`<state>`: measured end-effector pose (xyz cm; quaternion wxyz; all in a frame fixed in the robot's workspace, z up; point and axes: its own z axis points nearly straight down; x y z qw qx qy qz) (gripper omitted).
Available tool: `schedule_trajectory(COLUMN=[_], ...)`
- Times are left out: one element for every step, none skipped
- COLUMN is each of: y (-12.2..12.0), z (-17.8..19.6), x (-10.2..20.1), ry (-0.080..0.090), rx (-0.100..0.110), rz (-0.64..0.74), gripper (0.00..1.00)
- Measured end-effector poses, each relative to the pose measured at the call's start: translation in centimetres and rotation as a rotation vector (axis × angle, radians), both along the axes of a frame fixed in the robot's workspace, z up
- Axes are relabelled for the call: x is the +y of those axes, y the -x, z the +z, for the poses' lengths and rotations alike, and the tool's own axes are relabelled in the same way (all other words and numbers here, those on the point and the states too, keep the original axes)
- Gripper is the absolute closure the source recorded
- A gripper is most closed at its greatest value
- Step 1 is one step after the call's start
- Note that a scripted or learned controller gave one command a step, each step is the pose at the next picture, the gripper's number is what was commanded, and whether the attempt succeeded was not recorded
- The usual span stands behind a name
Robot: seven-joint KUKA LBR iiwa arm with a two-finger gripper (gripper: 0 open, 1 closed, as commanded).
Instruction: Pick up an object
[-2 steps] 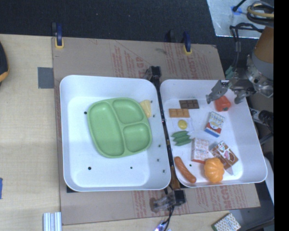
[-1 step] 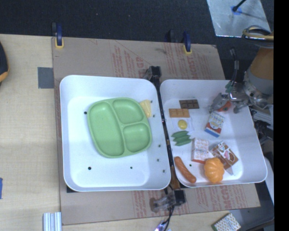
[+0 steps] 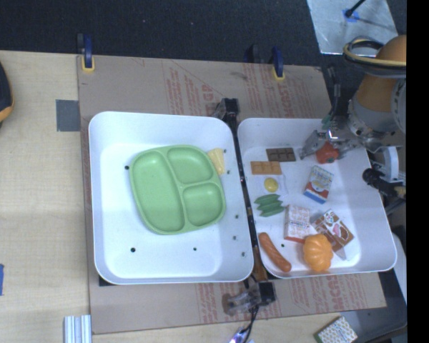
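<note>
**Mia:** What is on the counter (image 3: 36,191)?

**Ben:** Two white bins, side by side. The left bin (image 3: 114,256) has a green plate (image 3: 177,189) in it. The plate has three parts. A little yellow thing (image 3: 216,160) sits just beside the plate, at its upper right.

**Mia:** And the right bin (image 3: 375,213)?

**Ben:** Lots of toy food and small packs. Near the top there is a dark brown bar (image 3: 280,154), and a lighter brown bar (image 3: 265,168) just below it. Under those is a small yellow piece (image 3: 271,185), then some green pods (image 3: 269,205). At the bottom lies a hot dog (image 3: 274,253). Next to it, at the lower right, is an orange pumpkin (image 3: 317,253).

**Mia:** What about the packs?

**Ben:** A red, white and blue pack (image 3: 318,184) is in the middle. A pale pack (image 3: 297,223) lies lower down. A brown and red pack (image 3: 334,229) is touching the pumpkin's top.

**Mia:** Where is the robot arm?

**Ben:** It comes in from the upper right of the picture. Its pincer (image 3: 328,147) is down in the top right part of the right bin.

**Mia:** Is it holding something?

**Ben:** A small red thing (image 3: 327,152) is right at its tips. The grey fingers (image 3: 311,146) spread out on both sides of it. I cannot tell if they squeeze it or just sit around it.
</note>
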<state>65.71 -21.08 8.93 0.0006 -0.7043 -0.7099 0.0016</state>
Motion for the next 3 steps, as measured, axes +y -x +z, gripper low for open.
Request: schedule_trajectory(y=[0.0,-0.2,4.6], z=[1.4,9.2,12.1], x=[-0.1,6.0,11.6], ry=[0.001,-0.002,-0.002], rx=[0.000,-0.010,0.002], rz=[0.002,0.002,0.001], gripper=[1.00,1.00,1.00])
